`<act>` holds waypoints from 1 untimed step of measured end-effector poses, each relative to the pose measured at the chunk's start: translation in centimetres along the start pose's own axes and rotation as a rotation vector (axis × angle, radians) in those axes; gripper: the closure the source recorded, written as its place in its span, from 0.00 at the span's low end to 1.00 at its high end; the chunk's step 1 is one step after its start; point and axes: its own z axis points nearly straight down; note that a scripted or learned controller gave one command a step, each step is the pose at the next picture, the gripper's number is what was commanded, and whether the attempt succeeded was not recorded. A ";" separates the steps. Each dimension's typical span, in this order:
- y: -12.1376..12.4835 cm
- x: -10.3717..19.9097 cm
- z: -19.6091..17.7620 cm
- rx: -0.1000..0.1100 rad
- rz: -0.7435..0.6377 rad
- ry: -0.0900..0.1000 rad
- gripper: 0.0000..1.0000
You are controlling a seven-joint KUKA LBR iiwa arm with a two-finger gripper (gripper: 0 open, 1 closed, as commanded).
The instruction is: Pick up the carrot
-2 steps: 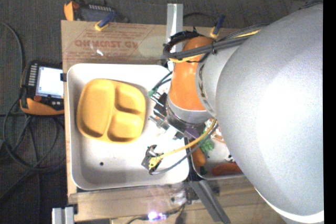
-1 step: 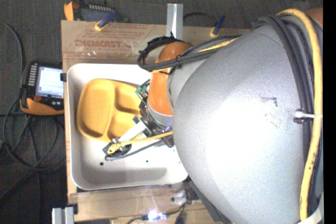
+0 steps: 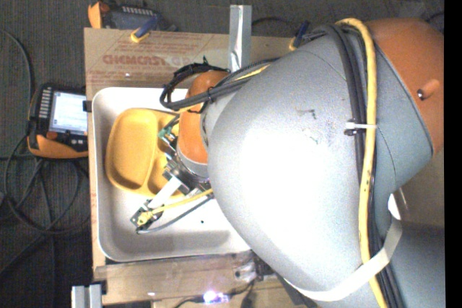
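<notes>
In the camera view, a yellow bowl [image 3: 131, 148] is seen in the left part of the white bin [image 3: 108, 231], and it is taken here as the landmark. The grey arm [image 3: 303, 155] is spread over everything to the right of the bowl, and its orange band [image 3: 190, 138] is seen just beside the bowl's right rim. The gripper [image 3: 170, 155] is lowered at that same rim, touching it or nearly so. Whether it is released or clenched cannot be told, and nothing is seen to be held.

Where the carrot lies cannot be told; it is judged to be hidden under the wrist, right of the bowl. The step in hand is judged to be the descent to a grasp. For the next move, a closing on the carrot alone is called for, with the bowl's rim kept out of the grip, followed by a straight lift.
</notes>
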 end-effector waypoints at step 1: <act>-0.3 4.0 -8.7 0.009 0.170 -0.053 1.00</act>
